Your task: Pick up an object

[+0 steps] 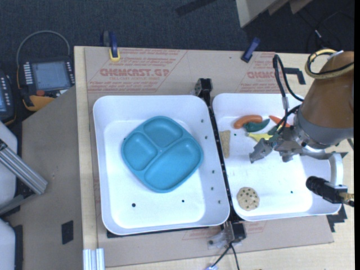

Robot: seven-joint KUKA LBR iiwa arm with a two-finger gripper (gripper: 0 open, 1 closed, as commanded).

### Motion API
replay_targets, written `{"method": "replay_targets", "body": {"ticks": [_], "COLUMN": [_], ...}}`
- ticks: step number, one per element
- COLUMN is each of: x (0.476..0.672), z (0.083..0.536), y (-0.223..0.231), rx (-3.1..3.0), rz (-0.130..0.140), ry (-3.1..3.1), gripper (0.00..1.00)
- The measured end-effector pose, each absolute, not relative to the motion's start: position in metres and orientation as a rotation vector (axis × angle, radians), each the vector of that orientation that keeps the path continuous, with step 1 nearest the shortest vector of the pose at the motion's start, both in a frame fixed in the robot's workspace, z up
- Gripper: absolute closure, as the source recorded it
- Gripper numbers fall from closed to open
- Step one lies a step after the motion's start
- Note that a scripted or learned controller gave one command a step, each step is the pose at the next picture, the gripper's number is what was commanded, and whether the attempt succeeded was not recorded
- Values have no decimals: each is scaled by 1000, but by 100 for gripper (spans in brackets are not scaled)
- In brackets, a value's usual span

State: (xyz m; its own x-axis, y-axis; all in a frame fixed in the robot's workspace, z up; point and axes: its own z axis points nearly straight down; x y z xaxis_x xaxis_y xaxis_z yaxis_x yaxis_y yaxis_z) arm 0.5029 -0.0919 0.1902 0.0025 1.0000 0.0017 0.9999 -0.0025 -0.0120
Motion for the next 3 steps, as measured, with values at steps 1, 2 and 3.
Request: {"method": "replay_targets", "body": {"ticks": [1, 2, 3], "x": [506, 506, 506], "z": [195, 132, 82], "y": [-92, -95, -95], "rx": [-2221, -2218, -2221], "rz": [0, 7, 2], "ry": [-2222, -2215, -2217], "gripper": [0, 0, 0]}}
